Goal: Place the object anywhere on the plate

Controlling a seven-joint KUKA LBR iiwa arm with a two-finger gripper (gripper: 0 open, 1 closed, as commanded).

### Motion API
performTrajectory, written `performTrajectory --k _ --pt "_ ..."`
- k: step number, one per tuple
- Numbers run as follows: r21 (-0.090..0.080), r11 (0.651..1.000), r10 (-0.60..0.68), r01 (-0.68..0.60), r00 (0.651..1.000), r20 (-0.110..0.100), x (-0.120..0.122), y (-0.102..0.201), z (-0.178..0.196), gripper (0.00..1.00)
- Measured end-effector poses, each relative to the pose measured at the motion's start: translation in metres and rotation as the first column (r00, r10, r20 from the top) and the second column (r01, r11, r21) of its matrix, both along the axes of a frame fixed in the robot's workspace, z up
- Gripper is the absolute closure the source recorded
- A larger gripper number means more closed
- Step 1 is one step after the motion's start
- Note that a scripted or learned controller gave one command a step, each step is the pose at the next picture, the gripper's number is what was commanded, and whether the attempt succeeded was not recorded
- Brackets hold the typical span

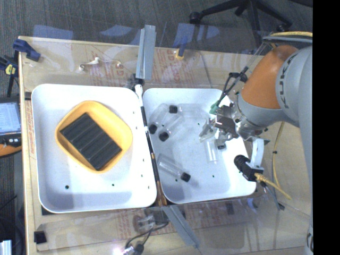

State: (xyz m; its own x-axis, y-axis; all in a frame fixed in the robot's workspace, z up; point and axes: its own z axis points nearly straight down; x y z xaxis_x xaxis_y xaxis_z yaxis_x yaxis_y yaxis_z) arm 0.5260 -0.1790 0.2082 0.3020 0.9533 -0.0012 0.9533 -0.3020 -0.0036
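Currently gripper [212, 134] low in right bin [234, 187] among clear vials [171, 168], grip state unreadable; yellow plate [119, 126] waits in left bin [48, 190].

i see my arm [289, 89] coming in from the right side of the camera view, grey casing with the orange band [263, 78] sitting just above the wrist. the wrist bends down and to the left, with the gripper [215, 132] low at the arm's far end. a black cable runs beside the wrist.
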Motion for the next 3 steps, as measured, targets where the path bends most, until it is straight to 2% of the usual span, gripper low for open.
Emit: performTrajectory --k 1,2,3 --pt "0.003 0.984 0.178 -0.178 0.984 -0.003 -0.006 0.057 -0.008 1.00" --pt "0.002 0.954 0.300 -0.300 0.954 0.001 0.026 0.100 0.003 1.00" --pt "0.001 0.853 0.522 -0.522 0.853 0.003 0.063 0.163 0.004 1.00"
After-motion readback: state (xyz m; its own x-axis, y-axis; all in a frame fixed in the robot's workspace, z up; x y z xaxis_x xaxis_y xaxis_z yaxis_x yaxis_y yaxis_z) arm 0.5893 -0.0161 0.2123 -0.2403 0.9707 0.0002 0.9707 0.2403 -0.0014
